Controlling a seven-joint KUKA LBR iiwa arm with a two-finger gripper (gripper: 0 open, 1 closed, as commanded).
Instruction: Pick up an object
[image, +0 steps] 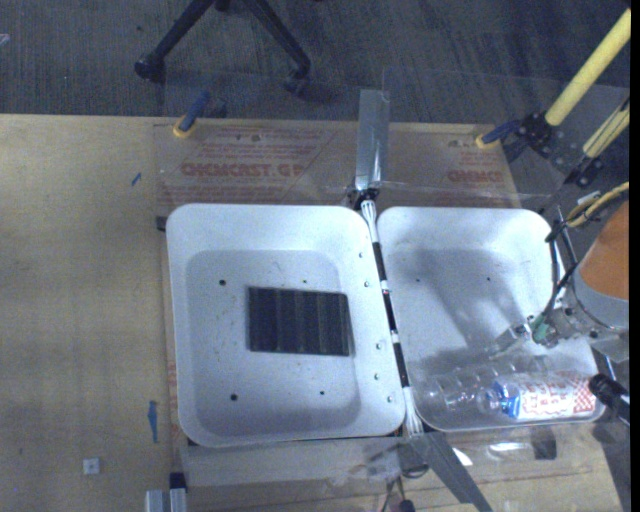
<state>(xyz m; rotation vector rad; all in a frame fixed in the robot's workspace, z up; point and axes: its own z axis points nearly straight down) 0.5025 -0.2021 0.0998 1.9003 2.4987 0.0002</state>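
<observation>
Right bin (440, 235) — clear plastic bottle (500, 392), ribbed

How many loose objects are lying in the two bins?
2: a dark ridged mat in the left bin, and a clear plastic bottle along the right bin's near edge.

Your arm (610, 265) reaches in from the right, orange band showing, gripper (522, 335) low and pointing left.
</observation>
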